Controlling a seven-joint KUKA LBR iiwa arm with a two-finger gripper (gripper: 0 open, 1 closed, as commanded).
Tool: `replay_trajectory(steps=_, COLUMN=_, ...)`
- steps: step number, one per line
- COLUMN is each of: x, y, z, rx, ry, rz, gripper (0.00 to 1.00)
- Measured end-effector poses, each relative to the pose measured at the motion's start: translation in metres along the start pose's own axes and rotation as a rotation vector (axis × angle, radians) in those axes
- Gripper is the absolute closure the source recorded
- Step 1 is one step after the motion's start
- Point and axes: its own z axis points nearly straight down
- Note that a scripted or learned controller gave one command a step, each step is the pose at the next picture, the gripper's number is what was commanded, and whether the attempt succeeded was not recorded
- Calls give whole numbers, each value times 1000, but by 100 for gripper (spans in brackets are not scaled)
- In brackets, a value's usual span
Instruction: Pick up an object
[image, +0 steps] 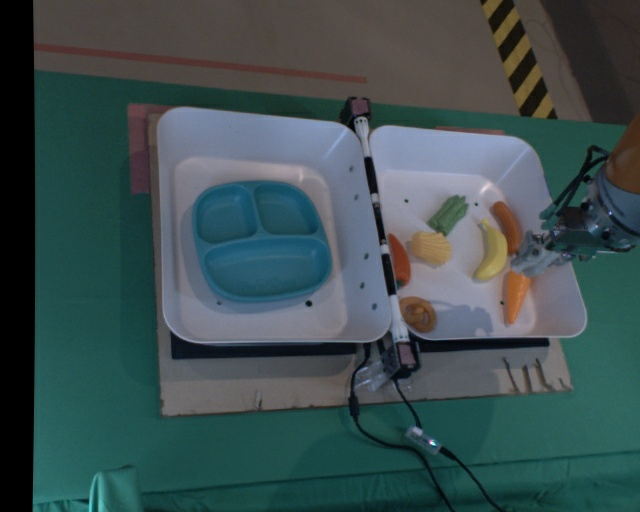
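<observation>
We see the gripper (524, 262) at the right of the frame, w/ state we cannot tell, just above the carrot (515, 296) in the right bin (560, 300), its long axis approx. vertical.

Green cloth (90, 400) over bench; beige floor (300, 35) beyond, red line, yellow-black hazard stripe (520, 55).

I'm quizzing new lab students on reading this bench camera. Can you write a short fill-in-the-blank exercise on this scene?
1. The blue divided plate lies in the ____ bin.
2. The plate has ____ compartments.
3. The banana lies in the ____ bin.
4. The gripper is over the right bin, just above an ____ carrot.

Missing words: left; three; right; orange
</observation>
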Motion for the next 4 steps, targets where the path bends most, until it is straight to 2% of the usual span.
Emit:
replay_trajectory(steps=1, x=-20, y=71, z=-13, rx=-3, ry=-1, rz=-1, gripper=100)
replay_trajectory(steps=2, x=-21, y=0, z=-26, rx=0, ry=0, rz=1, gripper=100)
replay_trajectory(steps=3, x=-21, y=0, z=7, rx=-1, ry=-1, rz=0, gripper=100)
replay_trajectory(steps=4, x=-20, y=1, z=64, rx=0, ry=0, rz=0, gripper=100)
